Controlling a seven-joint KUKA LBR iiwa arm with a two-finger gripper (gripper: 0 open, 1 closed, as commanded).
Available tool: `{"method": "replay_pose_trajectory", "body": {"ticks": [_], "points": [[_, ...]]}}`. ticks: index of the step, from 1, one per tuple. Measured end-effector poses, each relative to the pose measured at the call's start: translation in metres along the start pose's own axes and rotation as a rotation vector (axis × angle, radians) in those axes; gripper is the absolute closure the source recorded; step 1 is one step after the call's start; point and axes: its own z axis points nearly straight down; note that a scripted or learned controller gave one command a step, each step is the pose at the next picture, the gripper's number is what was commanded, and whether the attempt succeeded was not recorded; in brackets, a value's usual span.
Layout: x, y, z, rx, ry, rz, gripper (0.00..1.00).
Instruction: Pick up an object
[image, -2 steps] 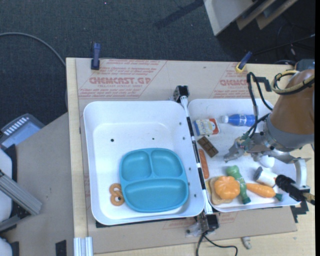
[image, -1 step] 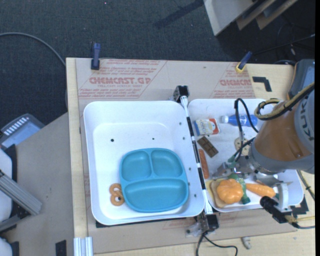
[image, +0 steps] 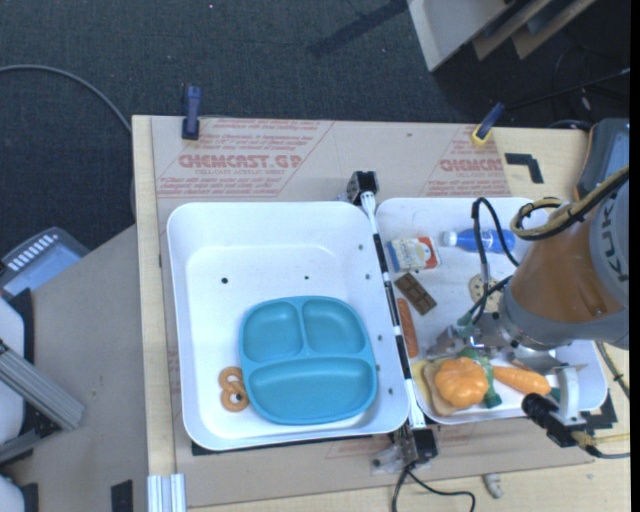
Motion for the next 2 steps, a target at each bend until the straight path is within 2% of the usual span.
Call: {"method": "replay_pose_trajectory", "body": {"ticks": [1, 2], "points": [[0.0, 0.0, -0.01, -0.001, 0.0, 0.001, 1.0], [0.041, 0.001, -0.188, 0.002, 0.0, -0.001, 1.0]]}}
